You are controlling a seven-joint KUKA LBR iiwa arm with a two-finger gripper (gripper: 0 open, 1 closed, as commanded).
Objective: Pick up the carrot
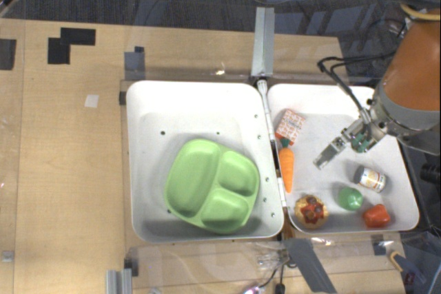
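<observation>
— Two bins? What's in the left bin (pixel 145 107)?
— A green divided plate (pixel 212 185). In the right bin (pixel 324 96), the carrot (pixel 286 166) lies against the left wall.
— And the tool (pixel 329 155)?
— Right of the carrot, apart from it, holding nothing; opening, cannot tell.

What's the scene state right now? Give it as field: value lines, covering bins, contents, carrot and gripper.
left bin: shallow white bin holding a green three-compartment plastic plate
right bin: shallow white bin with the food items
target: orange carrot with green top, lying along the right bin's left wall, untouched
near carrot: red-and-white patterned packet above it; round brown pastry-like item below it
other items: small white jar, green round item, red item
gripper: two-finger gripper over the right bin, right of the carrot, holding nothing
</observation>
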